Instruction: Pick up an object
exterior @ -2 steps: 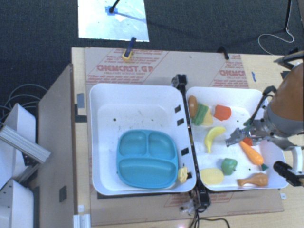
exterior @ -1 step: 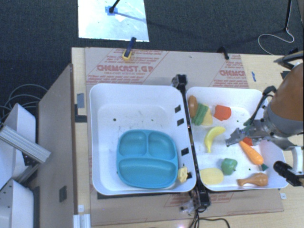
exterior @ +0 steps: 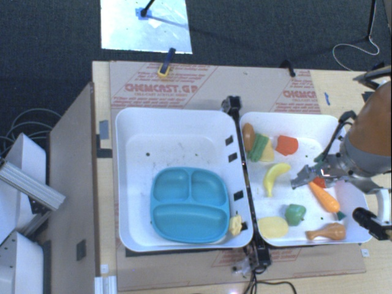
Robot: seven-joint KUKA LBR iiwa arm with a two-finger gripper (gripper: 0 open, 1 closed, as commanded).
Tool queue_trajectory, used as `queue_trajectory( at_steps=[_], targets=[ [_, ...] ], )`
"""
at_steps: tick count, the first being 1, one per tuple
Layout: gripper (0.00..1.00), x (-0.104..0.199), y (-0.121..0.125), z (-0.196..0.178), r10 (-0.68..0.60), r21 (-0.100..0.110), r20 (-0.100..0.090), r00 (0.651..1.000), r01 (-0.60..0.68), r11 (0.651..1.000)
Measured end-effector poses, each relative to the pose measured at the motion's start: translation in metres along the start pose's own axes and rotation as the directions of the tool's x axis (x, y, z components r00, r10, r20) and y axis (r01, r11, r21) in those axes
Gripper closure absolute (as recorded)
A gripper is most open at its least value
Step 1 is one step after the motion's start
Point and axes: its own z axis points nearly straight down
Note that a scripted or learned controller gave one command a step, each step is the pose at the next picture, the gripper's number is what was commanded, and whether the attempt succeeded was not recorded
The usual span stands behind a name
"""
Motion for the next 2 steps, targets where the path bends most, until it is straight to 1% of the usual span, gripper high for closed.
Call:
queue_trajectory(
  at_steps=[2],
  targets=[
    [0.00, 0.0000, 0.0000, 0.0000, 0.000, 0.000, 0.000, 1.000, 0.000, 1.000]
  ],
)
